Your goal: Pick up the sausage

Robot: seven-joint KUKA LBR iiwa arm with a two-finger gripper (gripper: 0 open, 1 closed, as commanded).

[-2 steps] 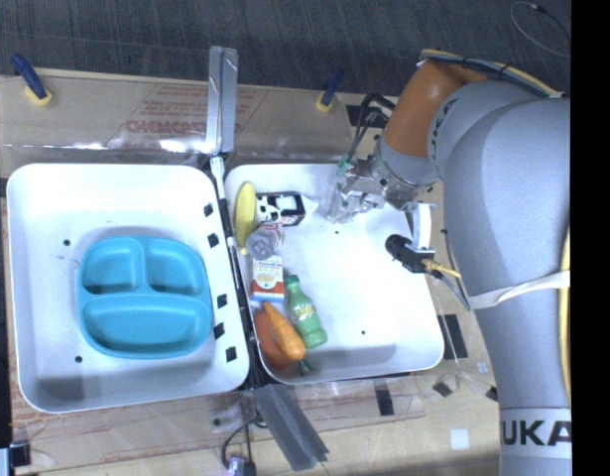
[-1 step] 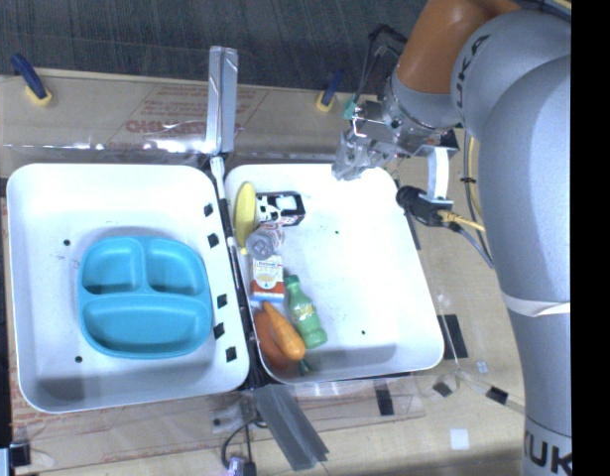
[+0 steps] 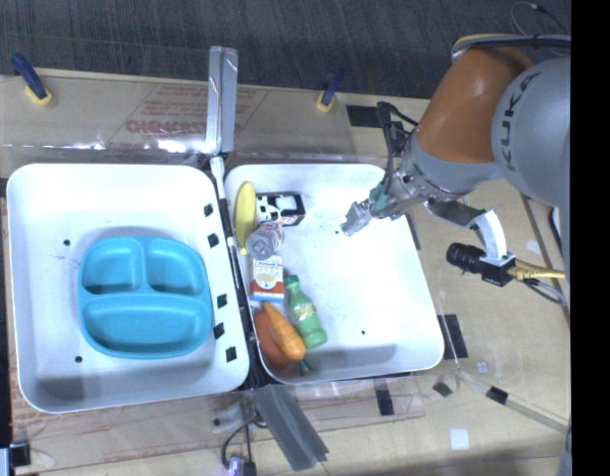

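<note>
Sausage (image 3: 272, 337) lies in right bin's (image 3: 404, 296) lower-left corner, long axis running 11 to 5 o'clock. End effector (image 3: 356, 218) hovers well apart at its 1 o'clock; finger state unclear.

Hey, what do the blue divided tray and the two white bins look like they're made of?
The blue divided tray looks like moulded plastic with a smooth, slightly satin finish: uniform colour, rounded compartment edges, soft highlights. The white bins also appear to be plastic, thin-walled and semi-glossy, with rounded corners and light sheen, though coated metal cannot be ruled out.
</note>
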